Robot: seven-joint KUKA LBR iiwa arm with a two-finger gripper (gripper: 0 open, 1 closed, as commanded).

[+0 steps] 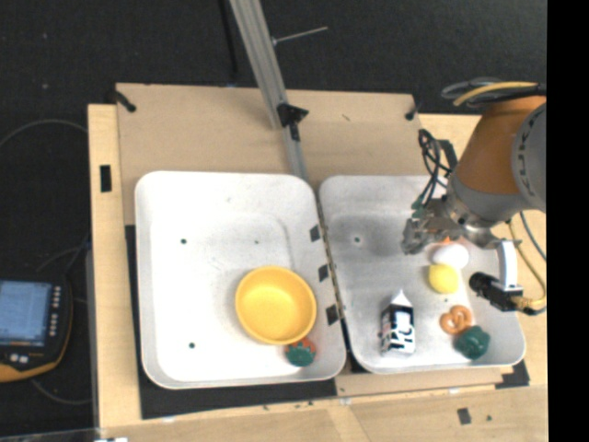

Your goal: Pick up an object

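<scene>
My gripper point(419, 235) hangs over the right bin point(368, 219), in its right half, under the grey and orange arm. A white egg-shaped object point(452, 254) sits just right of the fingers, partly hidden by the wrist. Below it lies a yellow lemon-like object point(444, 279). A black and white milk carton point(398, 325) stands near the bin's front. An orange pretzel point(456, 319) and a dark green object point(474, 343) lie at the front right. Nothing shows between the fingers.
The left bin point(202, 219) holds a yellow bowl point(275, 304) and a small green and red object point(301, 353) at its front edge. A metal pole point(267, 72) slants up from between the bins. A pendant point(32, 325) lies off the bench at left.
</scene>
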